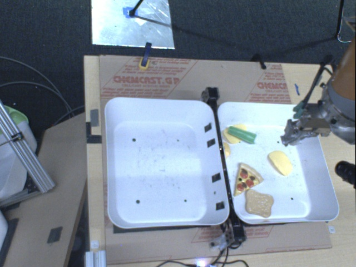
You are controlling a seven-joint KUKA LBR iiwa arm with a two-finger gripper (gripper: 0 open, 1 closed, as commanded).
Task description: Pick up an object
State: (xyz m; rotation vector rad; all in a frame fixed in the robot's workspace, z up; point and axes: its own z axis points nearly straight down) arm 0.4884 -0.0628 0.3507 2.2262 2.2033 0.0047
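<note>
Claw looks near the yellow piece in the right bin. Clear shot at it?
Probably yes. The claw hangs just above and right of the yellow piece, which lies alone on bare bin floor; the pizza slice and toast sit apart from it.

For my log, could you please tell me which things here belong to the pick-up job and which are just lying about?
Job: gripper, green piece, yellow piece, pizza slice, toast, right bin.

Lying about: left bin, foil sheet, clip.

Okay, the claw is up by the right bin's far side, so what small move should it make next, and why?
Probably ease the claw toward the bin's near side and lower over the yellow oval piece. That piece lies closest to it in the right bin, apart from the pizza slice, so a grasp looks uncrowded.
</note>
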